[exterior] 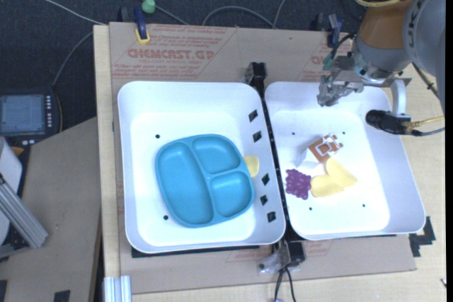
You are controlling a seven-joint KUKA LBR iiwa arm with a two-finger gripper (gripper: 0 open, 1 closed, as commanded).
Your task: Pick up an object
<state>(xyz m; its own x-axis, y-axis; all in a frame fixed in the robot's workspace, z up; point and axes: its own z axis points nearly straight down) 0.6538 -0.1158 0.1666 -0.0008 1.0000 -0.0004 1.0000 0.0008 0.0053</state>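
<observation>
In the right bin (pixel 368 216) lie three small things close together: an orange and white piece (pixel 325 148), a bunch of purple grapes (pixel 298 183) and a pale yellow piece (pixel 333 180). My gripper (pixel 328 97) hangs over the far edge of that bin, well behind these things and apart from them. Nothing shows between its fingers. The left bin (pixel 141 124) holds a blue divided plate (pixel 204 179) with a small yellow thing (pixel 251 166) tucked at its right edge.
A black divider with clips (pixel 263 145) runs between the two bins. Cardboard (pixel 191 46) lies under the bins, with a blue clamp (pixel 141 32) at its far left. The near half of the right bin is bare white floor.
</observation>
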